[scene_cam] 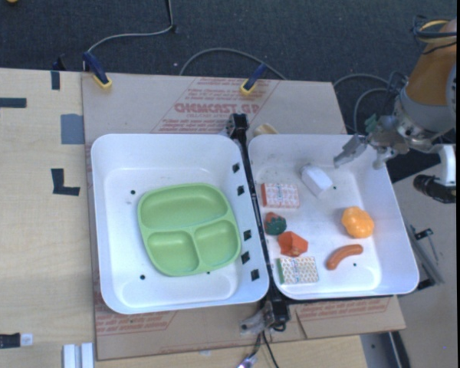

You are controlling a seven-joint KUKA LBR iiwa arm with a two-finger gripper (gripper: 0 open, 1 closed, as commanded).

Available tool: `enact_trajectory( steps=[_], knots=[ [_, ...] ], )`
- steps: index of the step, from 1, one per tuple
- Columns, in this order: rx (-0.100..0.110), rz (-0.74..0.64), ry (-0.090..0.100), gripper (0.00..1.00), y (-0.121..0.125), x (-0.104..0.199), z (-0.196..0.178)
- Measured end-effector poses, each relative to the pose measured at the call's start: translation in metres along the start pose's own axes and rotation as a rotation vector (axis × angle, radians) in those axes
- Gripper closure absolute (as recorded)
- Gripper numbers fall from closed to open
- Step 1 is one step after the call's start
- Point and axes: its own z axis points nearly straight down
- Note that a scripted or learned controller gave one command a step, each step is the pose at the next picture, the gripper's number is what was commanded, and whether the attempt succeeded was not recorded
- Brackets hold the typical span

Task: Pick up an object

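Observation:
My gripper [365, 156] hangs over the far right corner of the right bin [395, 282]. Its two grey fingers [349, 152] stand apart, open, with nothing between them. Below and to its left, a small white block [317, 179] lies on the bin floor. Nearer the front are an orange fruit [357, 221] and a brown-orange sausage [343, 256]. A red piece [293, 243] and a dark green piece [274, 223] lie close together near the bin's left wall. A patterned packet [280, 195] lies behind them and another packet [298, 269] in front.
The left bin [107, 159] holds a light green divided plate [188, 228]. Black clips line the shared wall [248, 205] between the bins. Cables and two yellow-blue clamps [98, 73] lie on the cardboard behind the bins.

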Motion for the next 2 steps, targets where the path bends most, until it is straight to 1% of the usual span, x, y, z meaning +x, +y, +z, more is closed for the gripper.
enact_trajectory(
  steps=[1, 2],
  knots=[
    [-0.002, -0.001, 0.0, 0.0, 0.024, 0.071, 0.075],
    [-0.004, 0.001, -0.003, 0.0, -0.031, 0.025, 0.106]
  ],
)
